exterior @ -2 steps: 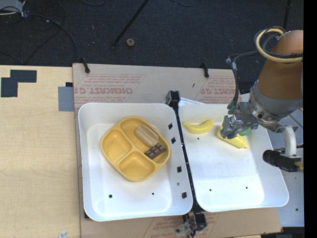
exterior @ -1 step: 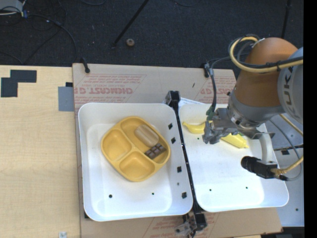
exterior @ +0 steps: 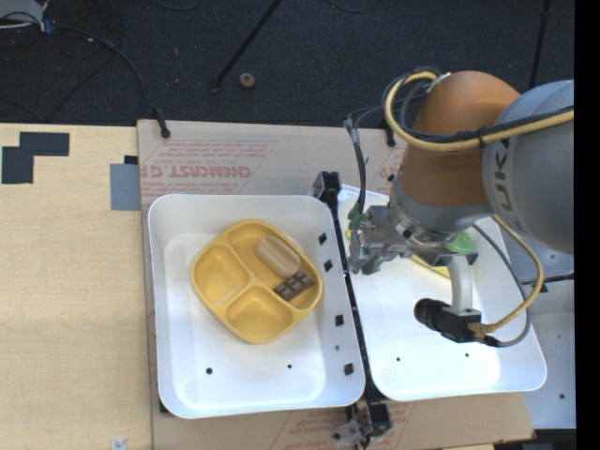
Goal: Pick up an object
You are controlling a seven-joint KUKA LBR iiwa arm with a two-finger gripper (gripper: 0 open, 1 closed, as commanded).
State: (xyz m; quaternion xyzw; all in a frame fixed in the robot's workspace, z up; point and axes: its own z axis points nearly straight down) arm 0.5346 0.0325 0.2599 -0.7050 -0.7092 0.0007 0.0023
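1. The arm is reaching in over the right bin, and its gripper is hanging low by that bin's left wall; I cannot tell how it is set, since the wrist is covering it.
2. The likeliest things to pick are lying in the yellow tray, which is sitting in the left bin, well apart from the gripper.
3. A tan block is resting in the tray's upper right compartment, with a dark patterned piece just beside it toward the tray's right rim.
4. Both are looking small and light; the tan block is seeming stiff and smooth, so it could be slipping under a shallow pinch.
5. The tan block's long axis is running from upper left to lower right, so a grip across its short sides is probably suiting it best.
6. Something green and yellow is peeking out beneath the arm in the right bin, too hidden to judge.
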